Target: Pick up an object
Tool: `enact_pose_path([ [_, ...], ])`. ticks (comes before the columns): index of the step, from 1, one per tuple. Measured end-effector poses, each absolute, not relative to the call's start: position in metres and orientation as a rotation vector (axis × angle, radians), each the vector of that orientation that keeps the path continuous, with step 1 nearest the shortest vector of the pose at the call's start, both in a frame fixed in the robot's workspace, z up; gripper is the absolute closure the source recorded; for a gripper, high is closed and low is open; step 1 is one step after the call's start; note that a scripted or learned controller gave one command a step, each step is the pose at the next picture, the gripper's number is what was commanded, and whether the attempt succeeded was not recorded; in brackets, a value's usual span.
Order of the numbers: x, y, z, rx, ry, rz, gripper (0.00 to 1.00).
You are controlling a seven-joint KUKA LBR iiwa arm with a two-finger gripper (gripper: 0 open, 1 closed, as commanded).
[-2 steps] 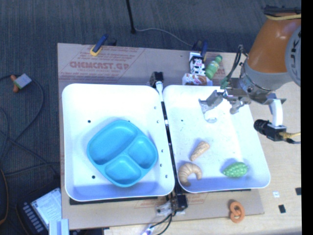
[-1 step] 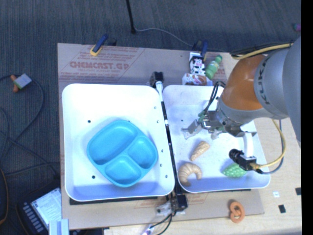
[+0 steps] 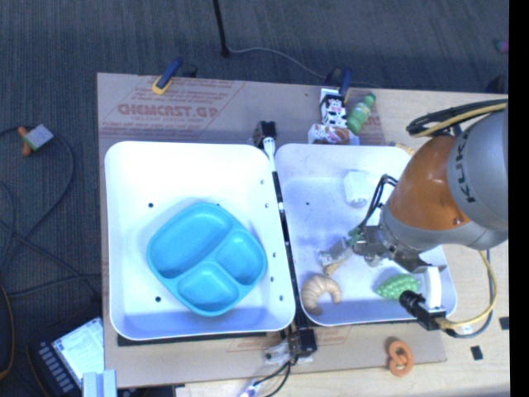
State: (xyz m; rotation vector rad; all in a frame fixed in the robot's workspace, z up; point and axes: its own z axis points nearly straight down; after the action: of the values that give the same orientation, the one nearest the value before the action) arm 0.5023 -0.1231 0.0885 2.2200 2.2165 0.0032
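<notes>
- The claw [image 3: 337, 252] of the grey-and-orange arm [image 3: 442, 201] is seen lowered inside the right bin [image 3: 306, 165], toward that bin's front half, just above a croissant-shaped toy [image 3: 321, 289] lying near the front left corner.
- How far the claw is spread cannot be told from this angle; nothing is visibly gripped, and the metal tips are blurred against the white floor of the bin.
- A green leafy toy [image 3: 396, 286] is seen near the right bin's front right corner, partly tucked beneath the wrist, and a small white block [image 3: 356, 186] lies toward the back edge, well apart from the claw.
- A blue divided plate [image 3: 207, 257] is shown alone in the left bin [image 3: 132, 172], across the shared middle rim.
- Risk is judged highest at the croissant: its curved, rounded body could be squeezed out sideways if the claw is closed off-centre, and it could be nudged against the bin's front wall, where one tip would be blocked.
- The green toy could be dragged or pinned by the wrist and its cabling if the arm is swung rightward.
- A miss is also thought possible if the claw is closed slightly behind the croissant, since the tips appear nearer the bin's middle than the toy itself.
- An orange ring-shaped item [image 3: 400, 357] lies on the tabletop [image 3: 190, 110] outside the bin's front edge.
</notes>
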Motion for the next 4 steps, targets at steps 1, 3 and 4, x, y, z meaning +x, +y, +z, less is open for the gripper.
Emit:
enact_pose_path([
  [1,0.547,-0.112,0.118,2.22,2.222,0.001,0.0],
  [3,0.491,-0.096,0.098,2.216,2.209,0.008,1.0],
  [4,0.563,-0.133,0.151,2.22,2.219,-0.001,1.0],
])
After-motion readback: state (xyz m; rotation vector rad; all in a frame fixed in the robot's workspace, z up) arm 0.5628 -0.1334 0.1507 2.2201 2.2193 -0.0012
